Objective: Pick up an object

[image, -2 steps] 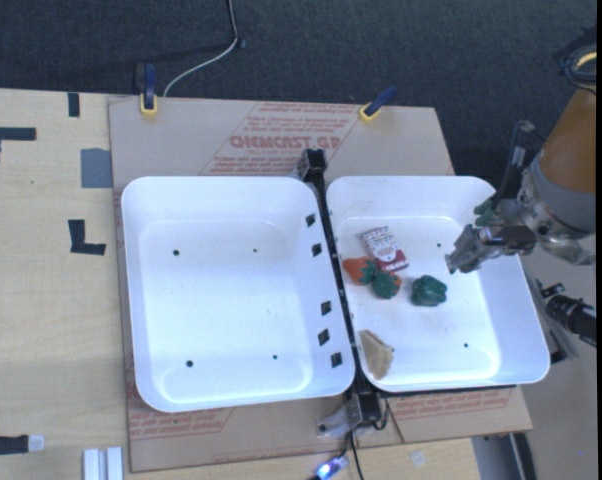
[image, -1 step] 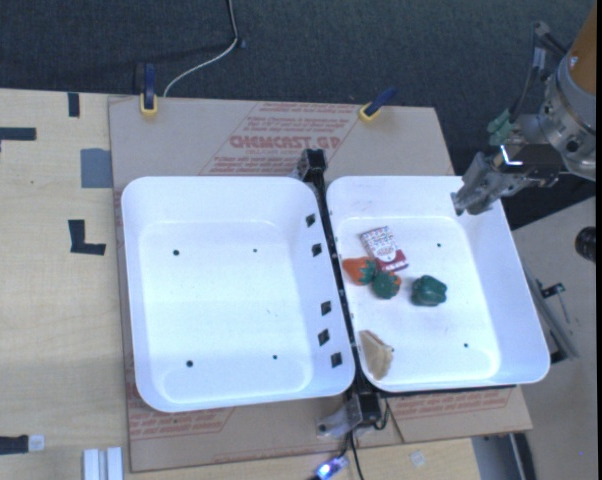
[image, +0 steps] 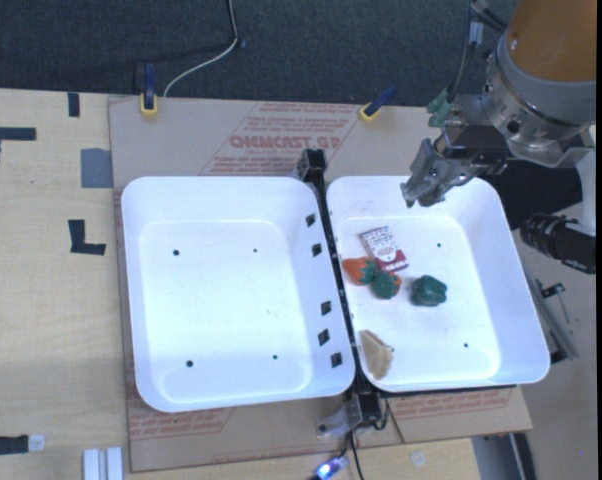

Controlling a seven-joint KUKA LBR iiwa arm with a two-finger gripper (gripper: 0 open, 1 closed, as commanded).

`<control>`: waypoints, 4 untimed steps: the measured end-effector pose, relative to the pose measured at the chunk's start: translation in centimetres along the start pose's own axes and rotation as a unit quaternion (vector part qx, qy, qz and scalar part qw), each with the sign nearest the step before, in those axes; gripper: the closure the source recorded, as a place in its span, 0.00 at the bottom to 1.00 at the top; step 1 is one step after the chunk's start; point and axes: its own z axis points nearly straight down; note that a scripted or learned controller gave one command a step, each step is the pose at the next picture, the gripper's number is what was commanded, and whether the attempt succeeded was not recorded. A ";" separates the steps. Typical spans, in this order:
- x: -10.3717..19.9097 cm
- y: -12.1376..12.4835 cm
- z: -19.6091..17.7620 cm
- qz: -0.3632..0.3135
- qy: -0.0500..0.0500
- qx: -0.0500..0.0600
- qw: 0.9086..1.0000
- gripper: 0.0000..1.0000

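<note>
White bins sit side by side on my desk (image: 41,298). Right bin (image: 481,268) holds a red-white packet (image: 383,248), green lump (image: 429,290), tan scrap (image: 376,353). Claw (image: 422,190) hangs over its far rim; I cannot tell its state.

The two shallow white plastic bins (image: 221,298) look smooth with a soft sheen, brightest along their rounded rims. Under them lies a flat brown cardboard sheet (image: 271,138), matt, printed in faded red. The pale wooden desk (image: 41,298) at the frame's left looks smooth and matt. Above it, the dark backdrop (image: 101,18) has a rough, cloth-like weave. In the right bin, the small green lumpy object (image: 429,290) looks slightly glossy. The dark grey metal end effector (image: 426,183) appears dull.
</note>
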 end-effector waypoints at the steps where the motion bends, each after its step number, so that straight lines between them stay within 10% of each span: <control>1: 3.9 0.0 -1.4 0.002 0.000 0.001 1.000 1.00; 4: 12.6 0.1 -5.0 0.003 -0.001 0.002 1.000 1.00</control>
